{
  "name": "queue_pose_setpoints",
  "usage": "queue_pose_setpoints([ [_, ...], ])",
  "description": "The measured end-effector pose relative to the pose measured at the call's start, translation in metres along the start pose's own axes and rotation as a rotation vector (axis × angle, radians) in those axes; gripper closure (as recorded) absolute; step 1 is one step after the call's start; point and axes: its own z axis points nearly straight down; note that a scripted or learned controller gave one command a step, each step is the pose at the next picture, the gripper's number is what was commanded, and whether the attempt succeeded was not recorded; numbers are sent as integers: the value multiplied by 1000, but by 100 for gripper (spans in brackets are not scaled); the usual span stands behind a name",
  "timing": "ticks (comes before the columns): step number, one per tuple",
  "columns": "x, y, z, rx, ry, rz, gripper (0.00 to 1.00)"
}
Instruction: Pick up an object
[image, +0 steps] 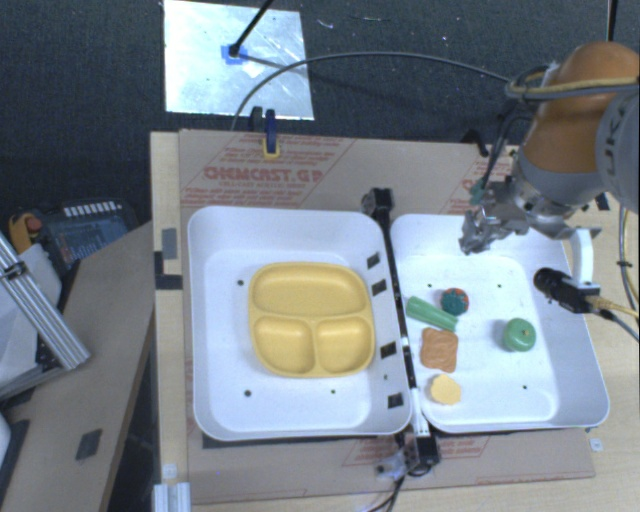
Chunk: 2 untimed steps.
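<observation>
My gripper (480, 236) hovers over the right bin (560, 400), jaws' state I cannot tell, nothing held; next I must descend onto the green cylinder (431, 313)

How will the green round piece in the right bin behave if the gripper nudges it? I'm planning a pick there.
The green round piece looks squat and rounded, so it may roll or skid on the smooth floor of the right bin. It looks like a small toy, so probably light and rigid. It lies apart from the other pieces, so a nudge should disturb little else.
</observation>
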Motion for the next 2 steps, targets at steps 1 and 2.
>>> queue_pose_setpoints([
  [1, 50, -31, -3, 1, 0, 0, 100],
  [2, 100, -52, 14, 1, 0, 0, 100],
])
